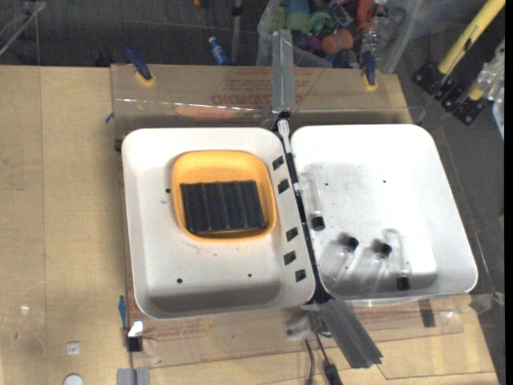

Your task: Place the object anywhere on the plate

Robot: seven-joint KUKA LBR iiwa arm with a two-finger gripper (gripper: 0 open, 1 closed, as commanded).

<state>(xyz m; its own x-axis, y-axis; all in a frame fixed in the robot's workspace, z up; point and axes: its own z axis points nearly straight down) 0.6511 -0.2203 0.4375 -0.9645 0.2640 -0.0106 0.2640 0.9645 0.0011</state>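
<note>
We cannot tell how open the hand is, or if it has hold of anything. The dark ridged block (223,205) lies flat in the middle of the orange plate (224,162), inside the left bin (148,231). It sits well inside the rim, so we think the job is done. Some clear bits with black tips (377,251) lie in the right bin (377,155).

Wooden bench (56,215) with two white bins, left bin (144,215) and right bin (425,183), touching.

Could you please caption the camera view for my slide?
Dark ridged object lying on the orange plate in the left bin.
</note>
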